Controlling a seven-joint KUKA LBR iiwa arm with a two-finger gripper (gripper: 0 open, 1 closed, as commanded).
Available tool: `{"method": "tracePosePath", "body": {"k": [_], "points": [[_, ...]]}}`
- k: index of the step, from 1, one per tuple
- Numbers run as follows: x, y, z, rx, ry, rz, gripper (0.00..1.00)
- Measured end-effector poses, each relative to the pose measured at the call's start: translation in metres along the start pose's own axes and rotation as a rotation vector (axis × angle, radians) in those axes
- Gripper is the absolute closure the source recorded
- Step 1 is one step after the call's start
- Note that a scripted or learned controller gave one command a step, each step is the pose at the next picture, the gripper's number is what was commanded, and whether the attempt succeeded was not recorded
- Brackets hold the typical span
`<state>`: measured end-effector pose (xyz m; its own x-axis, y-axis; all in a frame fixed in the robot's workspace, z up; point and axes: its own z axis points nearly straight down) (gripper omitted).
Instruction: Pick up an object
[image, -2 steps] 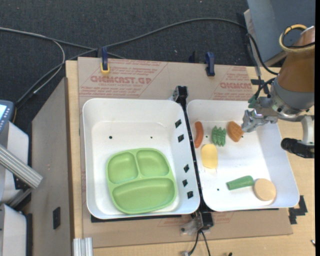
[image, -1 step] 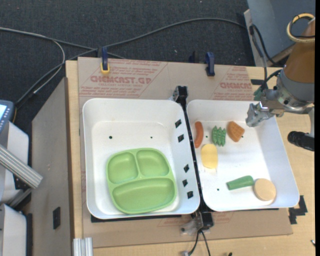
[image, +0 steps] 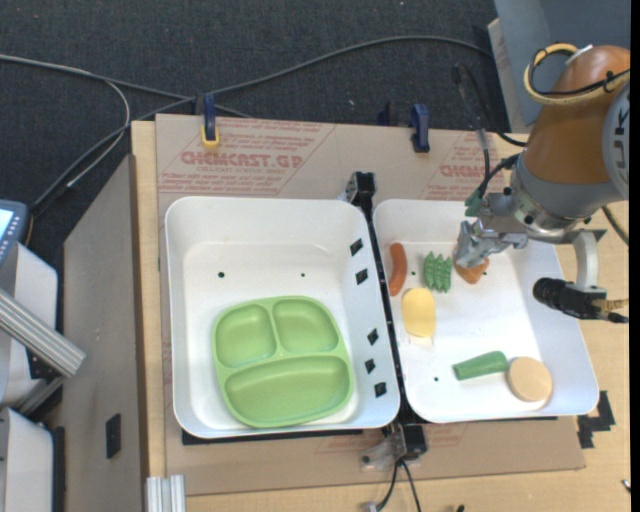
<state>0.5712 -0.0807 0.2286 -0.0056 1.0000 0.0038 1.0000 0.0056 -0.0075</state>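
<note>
Cardboard-topped bench, two white bins | gripper (image: 478, 252) low in right white bin (image: 560, 330), fingers apparently clamped on small orange carrot-like piece (image: 470, 270) | risk: shallow hold slips on lift, piece drops beside spiky green toy (image: 437, 271).

Bright, even overhead light, soft shadows, mild glare on the white bins (image: 190, 300); focus sharp.

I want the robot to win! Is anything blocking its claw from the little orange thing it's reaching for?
Nothing visible does. The gripper is already right on top of the small orange object in the right bin. The spiky green toy sits just beside it, close but not in between.
</note>
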Motion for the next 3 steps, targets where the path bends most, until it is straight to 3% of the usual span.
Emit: {"method": "tracePosePath", "body": {"k": [1, 3], "points": [[0.055, -0.018, 0.007, 0.000, 0.000, -0.001, 1.00], [0.167, -0.025, 0.004, -0.005, -0.002, -0.002, 1.00]]}}
